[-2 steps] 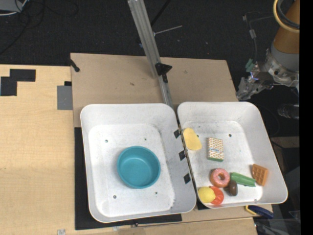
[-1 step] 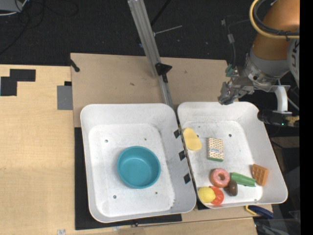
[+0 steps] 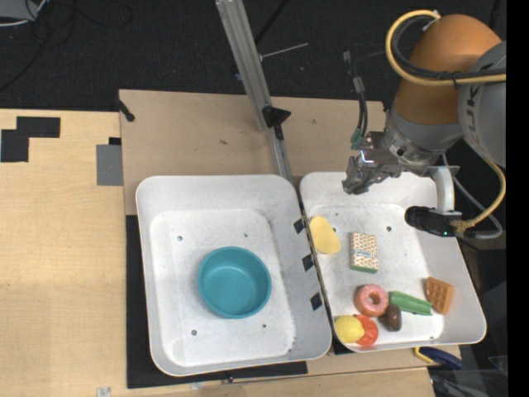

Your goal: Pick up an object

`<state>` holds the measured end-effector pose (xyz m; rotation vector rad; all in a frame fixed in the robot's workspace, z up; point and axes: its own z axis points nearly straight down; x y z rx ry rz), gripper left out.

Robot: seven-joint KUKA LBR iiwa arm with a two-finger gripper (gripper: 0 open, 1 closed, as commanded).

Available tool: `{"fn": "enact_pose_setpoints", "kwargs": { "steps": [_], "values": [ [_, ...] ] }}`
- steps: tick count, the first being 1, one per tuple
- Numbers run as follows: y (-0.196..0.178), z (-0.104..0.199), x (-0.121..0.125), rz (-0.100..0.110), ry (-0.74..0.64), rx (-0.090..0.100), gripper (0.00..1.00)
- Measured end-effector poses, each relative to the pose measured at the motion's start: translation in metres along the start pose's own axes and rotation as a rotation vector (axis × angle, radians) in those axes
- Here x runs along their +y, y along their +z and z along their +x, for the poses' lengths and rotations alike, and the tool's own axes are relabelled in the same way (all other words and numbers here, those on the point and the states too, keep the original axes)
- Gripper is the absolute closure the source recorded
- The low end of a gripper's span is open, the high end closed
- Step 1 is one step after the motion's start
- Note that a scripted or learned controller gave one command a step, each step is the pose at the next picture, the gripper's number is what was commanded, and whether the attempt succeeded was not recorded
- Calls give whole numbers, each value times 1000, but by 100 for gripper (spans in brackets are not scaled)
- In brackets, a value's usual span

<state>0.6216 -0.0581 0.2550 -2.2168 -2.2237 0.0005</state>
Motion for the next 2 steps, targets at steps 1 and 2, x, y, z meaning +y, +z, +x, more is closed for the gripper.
{"fn": "enact_pose_setpoints", "kwargs": {
  "steps": [1,2],
  "values": [
    [0,43,-19,-1,0,0,100],
    [9,100,-39,1,-1,0,100]
  ]
}}
